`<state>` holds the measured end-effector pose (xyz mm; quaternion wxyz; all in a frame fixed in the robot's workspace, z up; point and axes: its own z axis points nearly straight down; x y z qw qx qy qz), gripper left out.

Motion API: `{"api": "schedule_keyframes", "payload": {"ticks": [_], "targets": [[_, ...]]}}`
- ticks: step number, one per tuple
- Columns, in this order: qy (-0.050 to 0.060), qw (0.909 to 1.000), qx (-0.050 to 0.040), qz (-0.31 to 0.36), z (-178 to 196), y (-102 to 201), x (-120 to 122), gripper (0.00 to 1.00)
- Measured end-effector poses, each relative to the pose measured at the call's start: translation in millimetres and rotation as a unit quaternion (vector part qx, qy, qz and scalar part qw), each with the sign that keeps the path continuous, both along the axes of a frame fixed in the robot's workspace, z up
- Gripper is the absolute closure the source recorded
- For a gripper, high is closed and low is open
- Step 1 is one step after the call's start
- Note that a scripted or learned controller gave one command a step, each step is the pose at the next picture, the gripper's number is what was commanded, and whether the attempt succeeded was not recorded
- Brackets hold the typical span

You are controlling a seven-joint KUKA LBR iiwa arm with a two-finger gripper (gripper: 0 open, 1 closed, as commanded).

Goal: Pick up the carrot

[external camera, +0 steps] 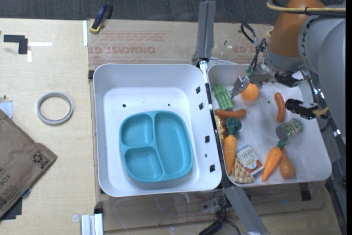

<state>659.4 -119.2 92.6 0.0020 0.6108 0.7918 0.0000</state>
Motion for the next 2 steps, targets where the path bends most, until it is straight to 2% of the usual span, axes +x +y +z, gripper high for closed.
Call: {"api": "schedule_keyframes", "payload": {"ticks": [1, 2], "targets": [[-0.001, 1.0, -0.0013, 0.002, 10, 0, 1, 1.0], [0.001, 0.9998, 0.0005, 0.018, 99, 69, 0, 1.0]]}}
